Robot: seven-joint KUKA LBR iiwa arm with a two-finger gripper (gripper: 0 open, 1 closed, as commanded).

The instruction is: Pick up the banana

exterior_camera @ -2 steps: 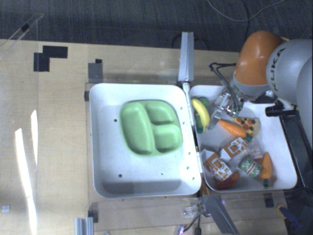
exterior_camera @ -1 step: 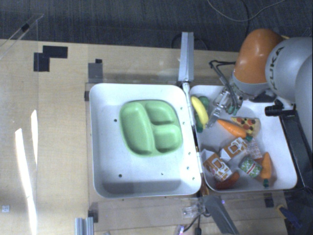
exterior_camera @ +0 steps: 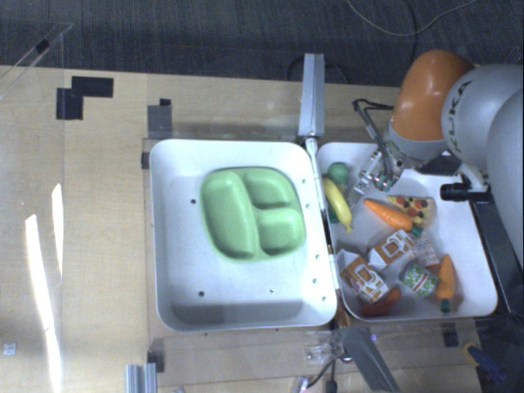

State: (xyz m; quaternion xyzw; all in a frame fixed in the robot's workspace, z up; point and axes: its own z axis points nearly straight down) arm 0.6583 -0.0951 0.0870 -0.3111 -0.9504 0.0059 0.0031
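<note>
End effector (exterior_camera: 372,174), grip state unclear, is hovering near banana (exterior_camera: 337,204) by right bin's (exterior_camera: 483,301) left wall; needs centering over it before closing.

A robotics lab: bench (exterior_camera: 98,244) with two white bins (exterior_camera: 164,244) (toy food), loose cable (exterior_camera: 393,15).

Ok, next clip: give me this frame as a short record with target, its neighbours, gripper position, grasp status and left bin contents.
target: banana, lying in the right bin against its left wall
neighbours: green round fruit just above it, carrot to its right
gripper position: gripper above the right bin, up and right of the banana
grasp status: banana not held
left bin contents: left bin holds a green divided tray
</note>
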